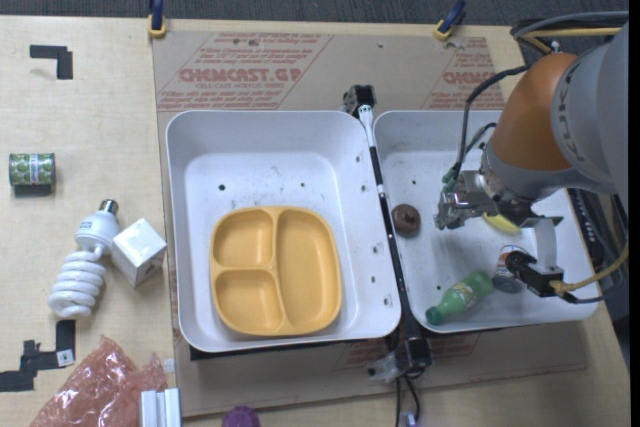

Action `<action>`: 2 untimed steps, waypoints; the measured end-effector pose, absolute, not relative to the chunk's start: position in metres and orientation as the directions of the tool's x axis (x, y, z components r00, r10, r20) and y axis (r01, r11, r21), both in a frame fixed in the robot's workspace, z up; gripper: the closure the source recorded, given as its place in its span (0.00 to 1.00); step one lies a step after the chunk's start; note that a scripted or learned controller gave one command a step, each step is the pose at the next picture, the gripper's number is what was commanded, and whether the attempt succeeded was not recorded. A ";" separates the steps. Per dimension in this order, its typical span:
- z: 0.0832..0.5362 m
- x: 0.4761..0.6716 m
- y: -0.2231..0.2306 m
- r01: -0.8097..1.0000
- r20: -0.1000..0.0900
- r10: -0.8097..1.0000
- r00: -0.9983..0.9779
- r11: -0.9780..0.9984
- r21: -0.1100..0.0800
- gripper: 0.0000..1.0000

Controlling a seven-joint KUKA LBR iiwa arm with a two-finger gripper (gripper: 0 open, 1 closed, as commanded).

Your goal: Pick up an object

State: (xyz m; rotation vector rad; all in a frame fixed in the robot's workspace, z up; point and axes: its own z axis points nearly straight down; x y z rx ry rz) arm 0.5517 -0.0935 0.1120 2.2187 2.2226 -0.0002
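Gripper (452,211) over right bin (420,140); finger state indeterminate. Green bottle (460,299) just below. Red "CHEMCAST G P" print on board (240,65) up-left.

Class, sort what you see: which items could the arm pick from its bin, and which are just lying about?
In the job:
gripper
brown round object
green bottle
yellow object, partly hidden by the arm

Lying about:
yellow divided plate
spiral light bulb
white cube
green can

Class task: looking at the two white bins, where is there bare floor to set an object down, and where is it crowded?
Left bin: a bare strip along the far wall, beyond the yellow divided plate. Right bin: bare floor at the far end, beyond the brown ball. Crowded: its near right part, around the gripper, yellow object and green bottle.
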 end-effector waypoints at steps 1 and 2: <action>0.112 0.552 -0.094 1.000 -0.001 1.000 -0.002 0.002 0.001 0.00; 0.092 0.606 -0.119 1.000 -0.001 1.000 -0.003 0.003 0.001 0.00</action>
